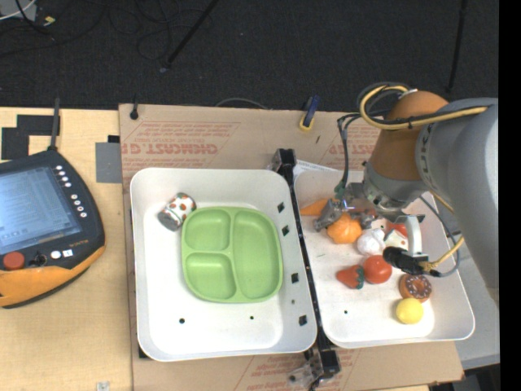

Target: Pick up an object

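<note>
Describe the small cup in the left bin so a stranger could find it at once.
Start at the left bin, the one holding the green divided plate. Look just off the plate's upper left corner, where a small cup lies tipped on its side. It is white and grey with red spots, and it is the one small loose thing in that bin.

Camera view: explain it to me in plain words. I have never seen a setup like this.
A fixed camera looks down at a slant on a bench with two shallow white bins. The grey arm with an orange band is a robot reaching in from the right; its gripper is low over the right bin, among toy foods: an orange ball, a tomato, a strawberry, a donut and a lemon. I cannot tell whether it holds anything. The left bin holds a green divided plate and a small cup. A control tablet lies at left.
</note>
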You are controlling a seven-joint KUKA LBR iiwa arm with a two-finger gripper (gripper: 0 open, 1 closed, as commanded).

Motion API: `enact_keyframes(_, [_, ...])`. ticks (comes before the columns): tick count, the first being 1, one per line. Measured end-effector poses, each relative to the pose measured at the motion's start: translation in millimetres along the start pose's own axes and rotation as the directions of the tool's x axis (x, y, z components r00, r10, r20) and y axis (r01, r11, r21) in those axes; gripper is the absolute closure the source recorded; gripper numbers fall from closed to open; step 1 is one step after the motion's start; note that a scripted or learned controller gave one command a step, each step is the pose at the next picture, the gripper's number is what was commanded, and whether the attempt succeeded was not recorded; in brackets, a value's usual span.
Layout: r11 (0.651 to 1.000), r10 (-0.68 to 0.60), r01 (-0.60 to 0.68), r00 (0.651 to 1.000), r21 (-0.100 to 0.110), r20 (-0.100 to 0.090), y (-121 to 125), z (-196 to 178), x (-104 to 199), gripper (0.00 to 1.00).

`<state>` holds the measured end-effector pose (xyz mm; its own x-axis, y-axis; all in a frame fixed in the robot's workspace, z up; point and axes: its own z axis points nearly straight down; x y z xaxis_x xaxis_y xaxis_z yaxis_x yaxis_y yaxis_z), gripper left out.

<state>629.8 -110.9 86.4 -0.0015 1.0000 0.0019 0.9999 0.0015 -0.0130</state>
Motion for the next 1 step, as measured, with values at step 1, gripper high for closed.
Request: enact_keyframes(1, [1.0,0.003,-0.003,1.0,-0.006,0.001,-0.4,1.2,0.2,0.0])
